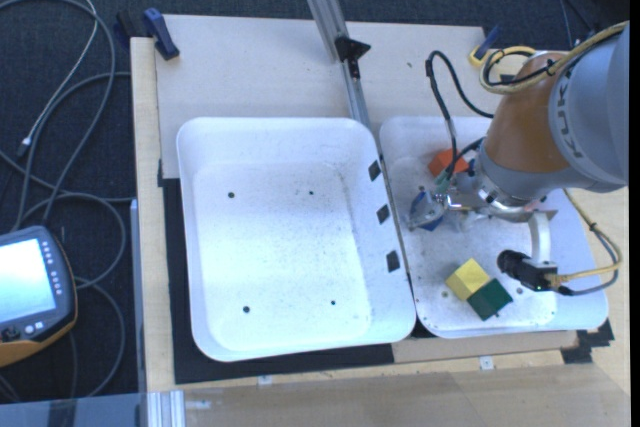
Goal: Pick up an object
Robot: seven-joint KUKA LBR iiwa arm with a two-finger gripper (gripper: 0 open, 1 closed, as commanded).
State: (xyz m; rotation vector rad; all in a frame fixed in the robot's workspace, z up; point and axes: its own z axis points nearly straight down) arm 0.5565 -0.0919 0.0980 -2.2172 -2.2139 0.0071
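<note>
My gripper hangs low over the left part of the right bin, at the end of the grey arm with its orange band. A small blue object lies right at the gripper's tip, partly hidden by it; whether it is held I cannot tell. Just beyond the gripper, toward the back of the bin, sits an orange block. A yellow block and a green block touch each other near the bin's front edge, well clear of the gripper.
The left bin lies beside the right one, with black clips along their shared rim. A slanted metal pole rises behind the bins. Black and yellow cables trail over the right bin's right side.
</note>
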